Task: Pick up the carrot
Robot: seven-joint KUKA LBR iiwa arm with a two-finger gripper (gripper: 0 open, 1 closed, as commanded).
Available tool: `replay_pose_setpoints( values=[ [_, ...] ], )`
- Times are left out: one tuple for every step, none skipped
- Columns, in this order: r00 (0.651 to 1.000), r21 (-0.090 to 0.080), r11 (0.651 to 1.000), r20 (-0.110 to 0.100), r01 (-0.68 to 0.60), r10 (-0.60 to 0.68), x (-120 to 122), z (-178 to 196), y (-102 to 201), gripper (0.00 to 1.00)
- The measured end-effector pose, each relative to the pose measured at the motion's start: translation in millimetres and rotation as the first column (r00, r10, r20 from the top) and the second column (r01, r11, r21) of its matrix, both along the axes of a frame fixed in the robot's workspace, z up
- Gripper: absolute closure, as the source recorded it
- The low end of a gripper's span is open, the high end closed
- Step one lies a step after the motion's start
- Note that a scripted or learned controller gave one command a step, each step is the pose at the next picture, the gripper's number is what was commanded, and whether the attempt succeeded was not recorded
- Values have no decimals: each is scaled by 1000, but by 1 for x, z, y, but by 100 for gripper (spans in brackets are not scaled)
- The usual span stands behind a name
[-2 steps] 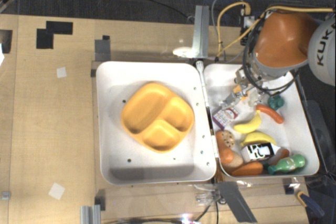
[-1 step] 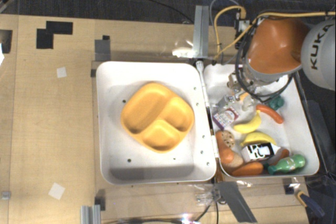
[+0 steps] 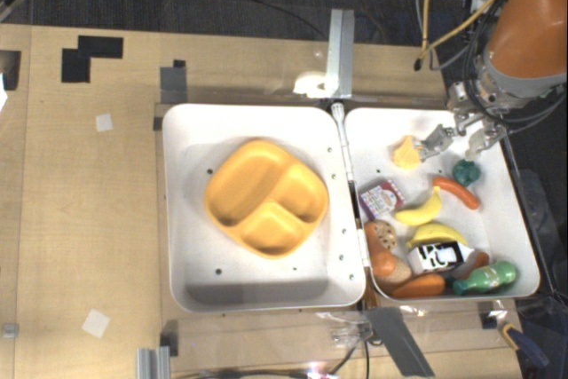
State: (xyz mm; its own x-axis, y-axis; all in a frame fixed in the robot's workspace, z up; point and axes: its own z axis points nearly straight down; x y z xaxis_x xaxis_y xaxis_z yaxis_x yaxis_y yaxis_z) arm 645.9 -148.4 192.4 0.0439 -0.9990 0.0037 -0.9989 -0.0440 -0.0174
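Hovering gripper point(image 3: 459, 140), fingers apart, holding nothing; carrot point(image 3: 456, 193) lies just below it in right bin point(image 3: 524, 226).

An orange carrot point(image 3: 456, 193) is seen below the metallic claw point(image 3: 460, 138), a yellow banana point(image 3: 422, 210) beyond it, and a yellow-orange tray point(image 3: 264, 195) far leftward.

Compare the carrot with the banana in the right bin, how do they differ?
The carrot is orange with a dark green top; the banana is yellow. The carrot is nearly straight, the banana curved. The carrot lies nearer the gripper than the banana. Both lie flat in the right bin, untouched.
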Motion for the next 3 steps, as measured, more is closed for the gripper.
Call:
replay_pose_setpoints(
  values=[
    [972, 1, 972, -3, -236, 236, -5, -103, -10, 0],
    [886, 0, 886, -9, -464, 464, -45, -105, 18, 0],
    [816, -1, 816, -9, -579, 578, 8, -62, 3, 0]
  ],
)
